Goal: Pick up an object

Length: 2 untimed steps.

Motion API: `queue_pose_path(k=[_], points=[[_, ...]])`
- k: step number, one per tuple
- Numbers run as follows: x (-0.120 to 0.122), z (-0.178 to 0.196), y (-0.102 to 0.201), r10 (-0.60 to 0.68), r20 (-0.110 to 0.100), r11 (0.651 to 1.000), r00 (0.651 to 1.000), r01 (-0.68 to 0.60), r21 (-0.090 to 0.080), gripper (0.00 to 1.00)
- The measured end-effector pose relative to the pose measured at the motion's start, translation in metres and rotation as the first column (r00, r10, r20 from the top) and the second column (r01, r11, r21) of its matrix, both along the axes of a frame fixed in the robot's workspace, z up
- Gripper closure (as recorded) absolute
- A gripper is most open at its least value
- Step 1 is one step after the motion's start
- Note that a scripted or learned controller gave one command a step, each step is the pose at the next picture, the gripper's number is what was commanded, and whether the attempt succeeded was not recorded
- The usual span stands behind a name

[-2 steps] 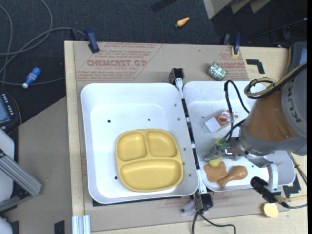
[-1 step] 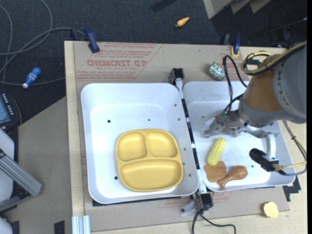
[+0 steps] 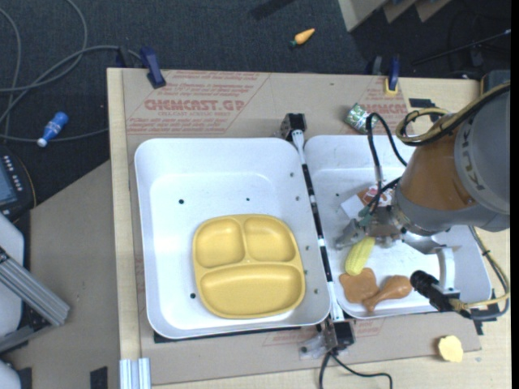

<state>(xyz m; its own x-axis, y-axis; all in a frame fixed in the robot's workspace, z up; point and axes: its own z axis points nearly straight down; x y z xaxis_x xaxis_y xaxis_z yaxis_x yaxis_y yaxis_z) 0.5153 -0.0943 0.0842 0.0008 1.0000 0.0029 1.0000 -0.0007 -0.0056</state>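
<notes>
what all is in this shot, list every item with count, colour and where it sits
bins: 2, white, side by side on the bench
divided tray: 1, yellow, in the left bin
corn cob: 1, yellow, in the right bin
toy food: 1 or 2 pieces (unclear), brown, right bin, front edge
small can: 1, green and silver, on the bench behind the right bin
lump: 1, yellow, bench's front right corner
clamps: 2, blue, bench's far edge
bottle: 1, blue and white, floor at left
carrot-like toy: 1, orange, floor beyond the bench
arm: 1, grey and orange, over the right bin
</notes>
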Motion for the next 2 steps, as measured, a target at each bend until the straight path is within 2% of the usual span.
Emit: queue_pose_path(k=[1, 2], points=[[-0.0336, -0.0001, 0.003, 0.0, 0.0, 1.0, 1.0, 0.0, 0.0, 0.0], [-0.0366, 0.0001, -0.0026, 0.0, 0.003, 1.0, 1.0, 0.0, -0.002, 0.0]])
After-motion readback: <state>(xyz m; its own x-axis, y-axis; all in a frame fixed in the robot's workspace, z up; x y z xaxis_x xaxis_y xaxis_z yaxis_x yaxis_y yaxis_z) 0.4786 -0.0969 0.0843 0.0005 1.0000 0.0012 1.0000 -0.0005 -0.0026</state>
